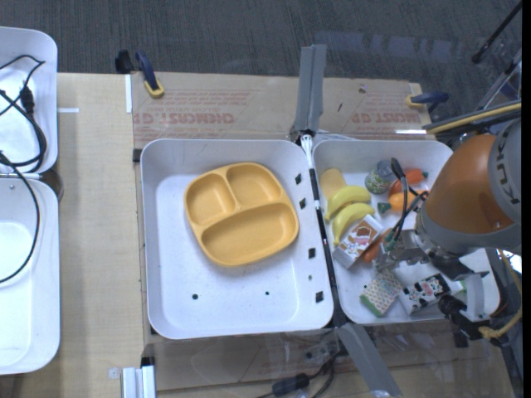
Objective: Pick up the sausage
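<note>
The sausage point(372, 246) looks like a thin reddish-brown piece in the right bin point(348, 309). It lies slanted against the right side of a small picture carton point(356, 240), and only part of it shows. My gripper point(395, 253) hangs low in that bin just right of the sausage, under the grey wrist and the orange band point(465, 193). The wrist hides most of the gripper, and I cannot tell whether it touches the sausage.
Two bananas point(349, 206), a pale yellow item point(332, 179), a round can point(382, 175) and an orange piece point(403, 199) crowd the right bin's back. A checkered packet point(382, 293) and a black-and-white carton point(424, 293) lie in front. A yellow divided plate point(241, 214) sits in the left bin point(166, 305).
</note>
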Tool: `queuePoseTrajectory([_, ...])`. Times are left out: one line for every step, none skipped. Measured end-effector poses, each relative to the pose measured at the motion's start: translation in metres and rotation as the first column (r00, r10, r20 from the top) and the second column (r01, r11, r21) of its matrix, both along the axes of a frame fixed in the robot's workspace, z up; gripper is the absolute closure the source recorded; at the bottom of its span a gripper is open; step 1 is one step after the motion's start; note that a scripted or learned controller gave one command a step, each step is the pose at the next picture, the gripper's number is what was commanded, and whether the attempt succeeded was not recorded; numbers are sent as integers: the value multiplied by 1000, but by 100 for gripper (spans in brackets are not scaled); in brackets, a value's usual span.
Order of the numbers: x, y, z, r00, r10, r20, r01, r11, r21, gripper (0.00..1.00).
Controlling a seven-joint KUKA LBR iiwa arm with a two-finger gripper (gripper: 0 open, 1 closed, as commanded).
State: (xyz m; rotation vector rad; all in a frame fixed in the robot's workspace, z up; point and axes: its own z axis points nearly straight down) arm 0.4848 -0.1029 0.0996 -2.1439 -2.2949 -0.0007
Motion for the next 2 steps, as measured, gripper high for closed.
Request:
queuePoseTrajectory([-1, 0, 0, 1000, 0, -2, 0, 1000, 0, 0])
queuePoseTrajectory([37, -65, -3, 997, 71, -1, -71, 997, 4, 0])
